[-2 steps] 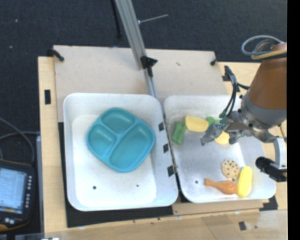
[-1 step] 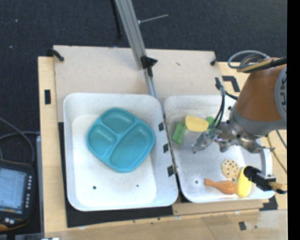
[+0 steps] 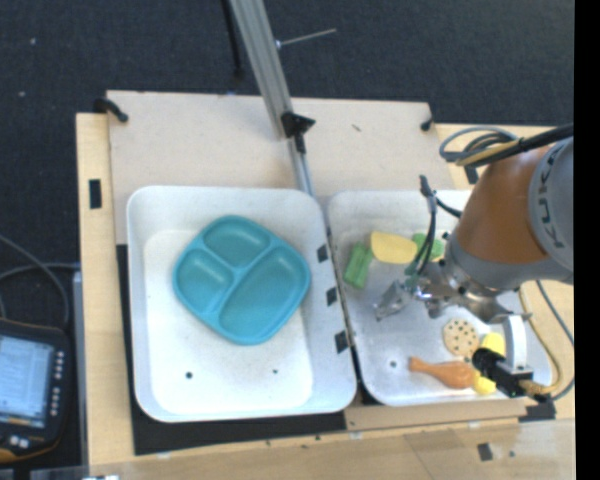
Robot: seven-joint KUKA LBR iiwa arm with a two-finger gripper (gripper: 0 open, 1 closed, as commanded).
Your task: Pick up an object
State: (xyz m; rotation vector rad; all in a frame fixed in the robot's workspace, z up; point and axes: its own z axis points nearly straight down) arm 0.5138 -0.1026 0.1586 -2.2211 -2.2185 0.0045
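Observation:
The right bin (image 3: 372, 204) holds several small things. A green block (image 3: 358, 265) lies at its left side, with a yellow piece (image 3: 391, 247) just beside it. A round tan cracker with dots (image 3: 461, 337) and an orange drumstick-shaped toy (image 3: 443, 371) lie near the front. My gripper (image 3: 392, 300) hangs low over the bin's middle, pointing left and down, just below the green block and the yellow piece. It is apart from the cracker and the orange toy. The grey and orange arm (image 3: 510, 218) covers the bin's right part.
The left bin (image 3: 180, 393) carries a blue divided plate (image 3: 242, 278) lying flat at its middle. A slanted aluminium pole (image 3: 265, 58) comes down to the back edge between the two bins. A tablet (image 3: 15, 373) sits off the bench at the left.

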